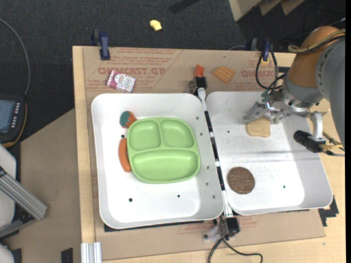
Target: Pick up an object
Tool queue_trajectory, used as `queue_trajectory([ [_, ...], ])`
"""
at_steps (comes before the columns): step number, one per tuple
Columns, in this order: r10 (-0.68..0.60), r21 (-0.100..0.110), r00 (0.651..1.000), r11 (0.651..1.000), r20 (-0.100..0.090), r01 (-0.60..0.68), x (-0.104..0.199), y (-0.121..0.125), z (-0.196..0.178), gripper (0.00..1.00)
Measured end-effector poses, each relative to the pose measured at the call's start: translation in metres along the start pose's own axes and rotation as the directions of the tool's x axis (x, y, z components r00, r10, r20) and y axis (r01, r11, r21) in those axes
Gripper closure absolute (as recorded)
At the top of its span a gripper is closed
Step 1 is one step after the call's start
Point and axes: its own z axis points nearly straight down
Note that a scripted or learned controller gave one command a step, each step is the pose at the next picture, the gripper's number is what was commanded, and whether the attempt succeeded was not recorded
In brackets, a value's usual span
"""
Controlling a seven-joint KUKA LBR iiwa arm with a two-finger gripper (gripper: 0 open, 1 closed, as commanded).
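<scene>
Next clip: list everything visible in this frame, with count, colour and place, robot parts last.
bins: two, white, side by side on the bench
divided plate: one, green, left bin
sausage: one, orange, left of the plate
ball: one, teal and red, at the plate's upper left corner
beige food piece: one, right bin, under the end effector
patty: one, brown, right bin, near edge
cracker: one, tan, bench behind the bins
packet: one, pink and white, bench
yellow piece: one, floor
arm: one, grey and orange, right
end effector: one, over the beige piece
</scene>
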Motion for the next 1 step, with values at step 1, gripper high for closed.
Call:
queue_trajectory([
  [1,0.002,0.008,1.000,1.000,-0.003,-0.002,0.0227,-0.0261,0.0001,0.00],
])
